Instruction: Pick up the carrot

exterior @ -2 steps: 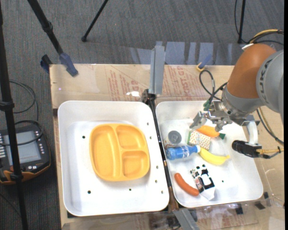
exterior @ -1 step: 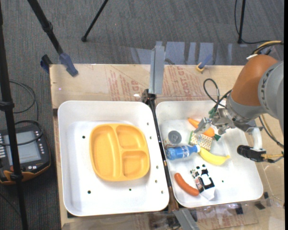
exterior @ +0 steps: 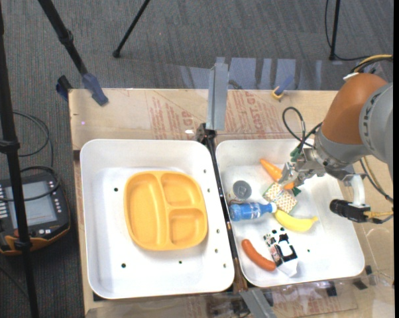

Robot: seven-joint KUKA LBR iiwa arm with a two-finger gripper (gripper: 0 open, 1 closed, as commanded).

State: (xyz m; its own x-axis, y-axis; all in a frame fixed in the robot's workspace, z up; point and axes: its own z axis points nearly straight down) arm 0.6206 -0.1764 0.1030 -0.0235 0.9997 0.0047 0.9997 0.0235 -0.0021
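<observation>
1. My grey arm with its orange band (exterior: 358,114) reaches in from the right over the right-hand shallow white bin (exterior: 339,260), and its bulk hangs above that bin's upper half. If I come down off-line, the wrist could sweep the crowded things below.
2. The other shallow white bin (exterior: 97,177) on the counter holds a yellow plastic divided plate (exterior: 165,211), well apart from my work, so I see little risk there.
3. A clear plastic bottle with a blue cap (exterior: 251,211) and a yellow banana (exterior: 297,222) lie just below my target; a nudge would roll either one.
4. An orange-red sausage-shaped toy (exterior: 258,254) sits lower in the bin. I judge it the likeliest wrong pick, being close in colour.
5. The small orange carrot (exterior: 272,170) lies in the upper middle of the right bin, its lower end near a checkered packet (exterior: 279,194).
6. My tool (exterior: 294,177) hovers just beside the carrot's lower end, over the packet. I cannot tell how wide it stands. Closing here, I may catch the packet instead.
</observation>
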